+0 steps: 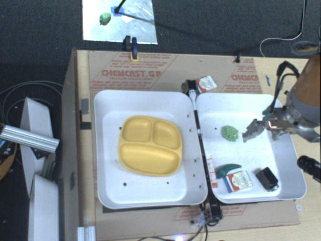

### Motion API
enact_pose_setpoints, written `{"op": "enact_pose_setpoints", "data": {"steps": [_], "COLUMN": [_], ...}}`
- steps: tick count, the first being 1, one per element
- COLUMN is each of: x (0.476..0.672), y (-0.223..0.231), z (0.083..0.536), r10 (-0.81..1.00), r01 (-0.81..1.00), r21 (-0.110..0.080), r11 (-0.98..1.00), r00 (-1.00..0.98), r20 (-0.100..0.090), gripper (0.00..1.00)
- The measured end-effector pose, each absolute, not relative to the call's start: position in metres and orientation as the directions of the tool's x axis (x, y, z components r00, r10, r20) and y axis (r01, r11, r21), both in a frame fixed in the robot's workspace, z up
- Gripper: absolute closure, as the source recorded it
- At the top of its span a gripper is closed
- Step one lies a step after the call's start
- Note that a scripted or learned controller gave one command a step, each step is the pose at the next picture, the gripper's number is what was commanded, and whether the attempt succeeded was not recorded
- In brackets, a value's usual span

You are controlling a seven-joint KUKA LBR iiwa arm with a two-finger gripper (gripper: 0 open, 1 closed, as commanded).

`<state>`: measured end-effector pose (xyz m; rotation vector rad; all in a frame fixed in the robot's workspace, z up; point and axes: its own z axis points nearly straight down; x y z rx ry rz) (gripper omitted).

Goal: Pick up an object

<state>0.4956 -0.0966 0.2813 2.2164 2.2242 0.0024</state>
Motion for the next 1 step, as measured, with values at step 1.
{"op": "enact_pose_setpoints", "data": {"steps": [1], "x": [0.543], "y": [-0.084], "z": [0.1911], "r10": [1.0], "r01": [1.0], "r21": [-0.002], "r11": [0.003], "r00": [-0.003], "r20": [0.001], "gripper": [0.0]}}
